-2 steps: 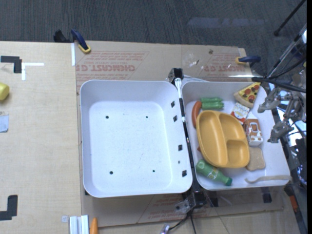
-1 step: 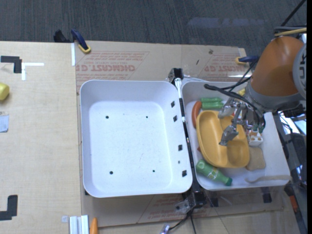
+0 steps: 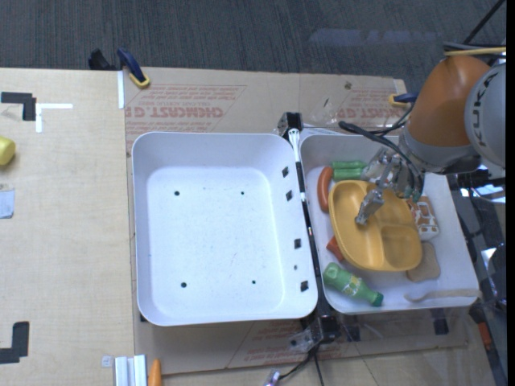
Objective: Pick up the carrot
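Camera view: large empty-looking left white bin (image 3: 145,240), then right white bin (image 3: 451,276) crowded with a yellow plastic divided plate (image 3: 394,248), a green plastic bottle (image 3: 352,285), and the orange carrot (image 3: 323,188) at the plate's 10 o'clock by the divider wall. Gripper (image 3: 370,208) hangs over the plate, carrot apart at its 9 o'clock; grip state can't tell. Step looks like approach; next needs a shift toward 9 o'clock, then descent.

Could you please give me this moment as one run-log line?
gripper: over yellow dish in right bin | carrot: at dish's left edge, not held | green bottle: below dish
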Robot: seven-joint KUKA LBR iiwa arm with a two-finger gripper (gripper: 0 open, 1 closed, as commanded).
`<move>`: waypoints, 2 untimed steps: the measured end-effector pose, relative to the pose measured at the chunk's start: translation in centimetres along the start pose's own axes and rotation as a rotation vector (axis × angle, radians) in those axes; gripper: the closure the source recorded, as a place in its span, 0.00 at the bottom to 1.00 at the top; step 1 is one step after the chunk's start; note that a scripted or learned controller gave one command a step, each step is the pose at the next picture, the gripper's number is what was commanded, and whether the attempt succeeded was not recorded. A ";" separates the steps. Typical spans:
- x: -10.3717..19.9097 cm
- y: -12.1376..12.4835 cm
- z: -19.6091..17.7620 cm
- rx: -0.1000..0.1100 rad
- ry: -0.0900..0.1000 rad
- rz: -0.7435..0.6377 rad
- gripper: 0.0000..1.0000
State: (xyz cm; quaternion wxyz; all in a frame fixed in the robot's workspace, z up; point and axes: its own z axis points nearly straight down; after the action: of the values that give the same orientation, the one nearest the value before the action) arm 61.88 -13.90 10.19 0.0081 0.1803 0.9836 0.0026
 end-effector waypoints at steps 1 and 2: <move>-0.1 3.6 0.3 0.005 -0.004 0.120 0.00; -0.3 3.7 -0.8 0.007 -0.009 0.116 1.00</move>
State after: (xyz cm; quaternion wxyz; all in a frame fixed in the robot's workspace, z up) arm 63.41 -10.59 10.99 0.0119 0.2371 0.9714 -0.0010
